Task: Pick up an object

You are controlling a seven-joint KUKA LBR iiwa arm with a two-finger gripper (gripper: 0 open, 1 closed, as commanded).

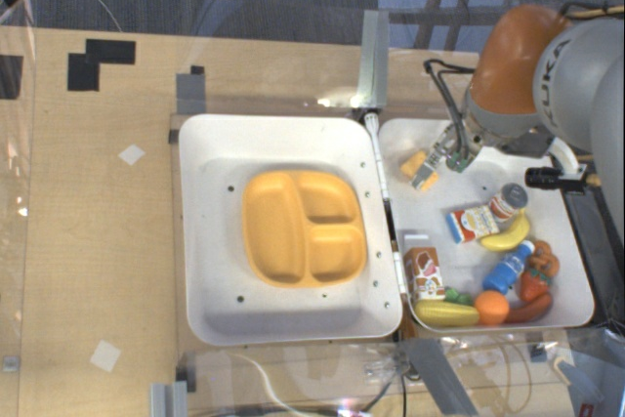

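— Hovering low at the far end of the right bin [578,308], gripper [441,163] pinching a small yellow block [423,169], apparently lifting it.

— Leaving the yellow tray [303,227] sitting in the left bin [210,239].

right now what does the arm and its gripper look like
The grey KUKA arm is thick and rounded, with smooth light grey casing and dark lettering partly visible on its side. Above the wrist sits a glossy, bulging orange band. Thin black cables loop from the wrist toward the small two-finger gripper, a compact metallic piece with greenish parts. A black fitting sticks out beneath the arm.
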